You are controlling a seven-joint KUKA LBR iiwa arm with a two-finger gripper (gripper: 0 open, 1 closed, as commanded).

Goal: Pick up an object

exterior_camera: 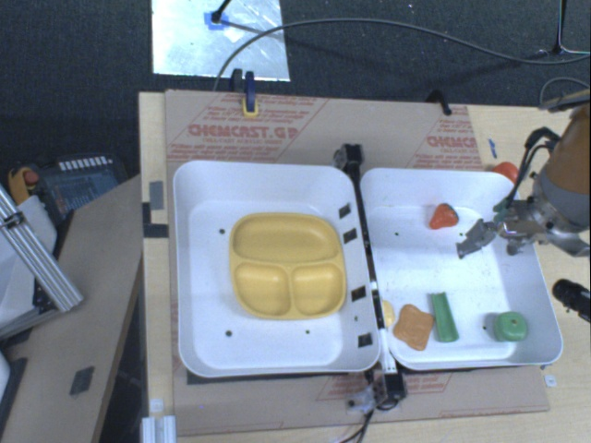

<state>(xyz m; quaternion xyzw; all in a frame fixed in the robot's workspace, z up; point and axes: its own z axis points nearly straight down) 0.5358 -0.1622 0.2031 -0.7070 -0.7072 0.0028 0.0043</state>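
Toys lie scattered nearby: orange piece (pixel 444 216), green block (pixel 444 317), green ball (pixel 509 325).

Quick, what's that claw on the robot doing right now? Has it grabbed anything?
Gripper: over the right bin, nothing visibly between its fingers; whether it is open or closed cannot be told from here.

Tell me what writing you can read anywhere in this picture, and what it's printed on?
"CHEMCAST GP": red print on the brown board under the two white bins, at upper left.
The same red logo repeats at the board's upper right, slanted, too blurred to read in full.
More red print at the board's lower edge is largely covered and unreadable.
The grey device at left has buttons, with no legible labels.
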